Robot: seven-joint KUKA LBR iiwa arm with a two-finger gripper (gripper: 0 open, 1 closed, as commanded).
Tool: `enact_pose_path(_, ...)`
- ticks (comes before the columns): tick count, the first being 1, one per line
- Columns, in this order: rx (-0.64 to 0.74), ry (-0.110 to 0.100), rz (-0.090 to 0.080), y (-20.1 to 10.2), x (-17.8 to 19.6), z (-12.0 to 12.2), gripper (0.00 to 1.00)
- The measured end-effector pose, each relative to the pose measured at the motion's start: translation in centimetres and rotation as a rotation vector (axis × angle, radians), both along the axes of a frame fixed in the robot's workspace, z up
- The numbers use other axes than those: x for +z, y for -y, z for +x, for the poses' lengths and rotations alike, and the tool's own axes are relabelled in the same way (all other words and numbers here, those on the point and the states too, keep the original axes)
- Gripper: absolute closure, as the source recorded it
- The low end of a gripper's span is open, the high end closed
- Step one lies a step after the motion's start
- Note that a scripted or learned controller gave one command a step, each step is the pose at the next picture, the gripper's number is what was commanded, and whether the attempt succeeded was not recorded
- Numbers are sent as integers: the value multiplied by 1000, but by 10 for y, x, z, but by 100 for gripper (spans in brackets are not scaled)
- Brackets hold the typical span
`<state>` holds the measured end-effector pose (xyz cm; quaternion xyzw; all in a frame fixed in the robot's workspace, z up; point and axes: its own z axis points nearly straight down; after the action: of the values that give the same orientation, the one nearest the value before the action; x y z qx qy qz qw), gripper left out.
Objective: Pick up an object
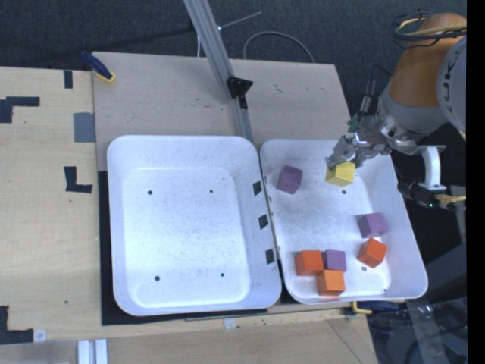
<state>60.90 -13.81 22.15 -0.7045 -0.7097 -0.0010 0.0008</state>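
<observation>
The bench (151, 101) bears two white bins, left (121, 203) and right (402, 226), side by side.

My view is evenly lit; white bins (186, 158) glare slightly; soft shadows; mild blur toward 3 o'clock.

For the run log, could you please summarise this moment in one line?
gripper: over right bin | yellow block: at its tip, grasp unconfirmed | left bin: untouched

We cannot make out the gripper (342, 160) tips against the yellow block (341, 174) (too small), and the arm (428, 74) runs off frame.
</observation>
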Motion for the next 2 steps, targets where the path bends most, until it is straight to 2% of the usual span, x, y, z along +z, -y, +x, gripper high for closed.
enact_pose_path(1, 0, -2, -1, -50, 4, 12, 100)
enact_pose_path(2, 1, -3, 0, -113, 5, 5, 100)
